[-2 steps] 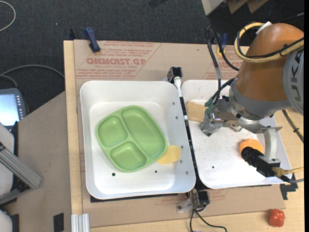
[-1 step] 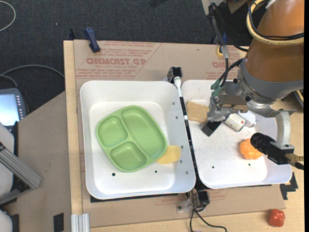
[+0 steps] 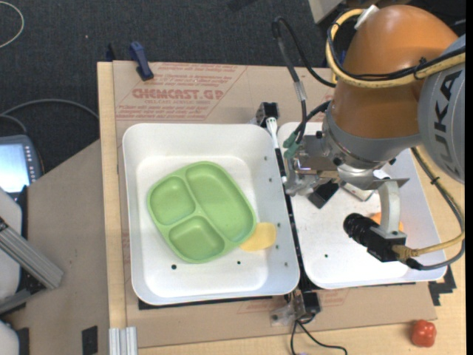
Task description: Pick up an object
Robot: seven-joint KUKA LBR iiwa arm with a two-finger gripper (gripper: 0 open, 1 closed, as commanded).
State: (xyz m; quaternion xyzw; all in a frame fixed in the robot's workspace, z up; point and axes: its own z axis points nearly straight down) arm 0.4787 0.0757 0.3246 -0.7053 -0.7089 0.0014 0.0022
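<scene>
Dark carpet lies around a tabletop [image 3: 185,87] covered with printed cardboard, and on it two shallow white bins stand side by side. In the left bin [image 3: 133,198] a green divided plate [image 3: 199,211] lies flat near the middle. A small yellow piece [image 3: 260,237] is at its lower right corner and seems to touch its rim. The end effector [image 3: 323,191] hangs over the left part of the right bin [image 3: 347,268], close to the wall between the bins. Whether it is open or closed I cannot tell, and nothing is seen held in it. A small orange thing [image 3: 376,217] shows in the right bin, partly hidden. The plate is probably light, stiff, smooth plastic, so it may slide. I think a hold on its raised rim or on one inner divider is best. The yellow piece looks small and low, harder to take.
</scene>
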